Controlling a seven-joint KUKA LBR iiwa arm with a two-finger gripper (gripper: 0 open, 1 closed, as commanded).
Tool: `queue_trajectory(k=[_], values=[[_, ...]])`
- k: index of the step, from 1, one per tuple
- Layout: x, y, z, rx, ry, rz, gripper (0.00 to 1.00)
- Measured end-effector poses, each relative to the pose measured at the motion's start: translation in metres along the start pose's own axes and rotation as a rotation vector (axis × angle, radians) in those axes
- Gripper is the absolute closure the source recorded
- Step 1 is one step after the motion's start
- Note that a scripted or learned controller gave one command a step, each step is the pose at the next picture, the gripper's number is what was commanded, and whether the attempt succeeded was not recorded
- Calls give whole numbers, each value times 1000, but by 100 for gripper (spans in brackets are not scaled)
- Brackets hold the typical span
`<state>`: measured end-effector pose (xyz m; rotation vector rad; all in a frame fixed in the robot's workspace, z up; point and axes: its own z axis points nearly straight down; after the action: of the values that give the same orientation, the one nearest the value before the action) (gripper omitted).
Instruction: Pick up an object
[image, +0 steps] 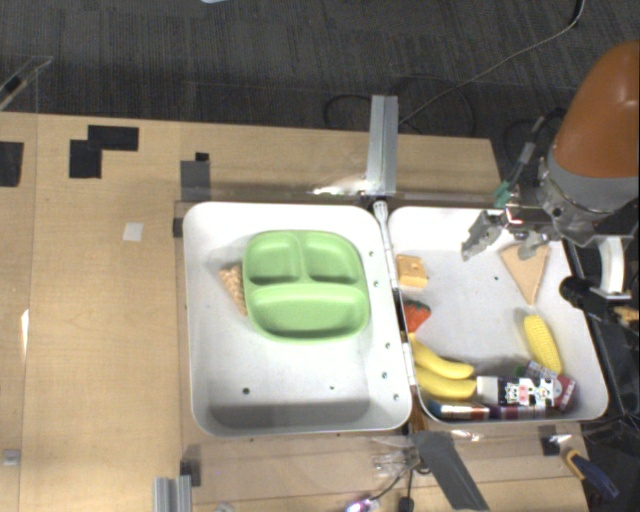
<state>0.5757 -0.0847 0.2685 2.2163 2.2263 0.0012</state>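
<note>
Nearest us, a bottle (525, 392) lies along the right bin's (455, 300) front wall beside two bananas (442, 370). We see the gripper (497, 232) hovering empty, fingers apart, near a wedge (527, 268) (cheese, perhaps); closing there could miss or push it away.

A light wooden bench (90, 340) fills most of the view, its surface pale and evenly lit. Black square markings (100, 148) sit near its far left corner, and a small pale patch (133, 232) lies further in. Beyond the far edge runs dark grey carpet (250, 50), crossed by a thin pale cable (470, 85) at the upper right. An upright aluminium post (383, 145) stands at the far edge of the bench, and metal brackets (170, 492) show along its near edge.
</note>
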Motion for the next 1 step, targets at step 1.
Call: queue_trajectory(k=[1], values=[[-16,-87,64,1,0,229,0]])
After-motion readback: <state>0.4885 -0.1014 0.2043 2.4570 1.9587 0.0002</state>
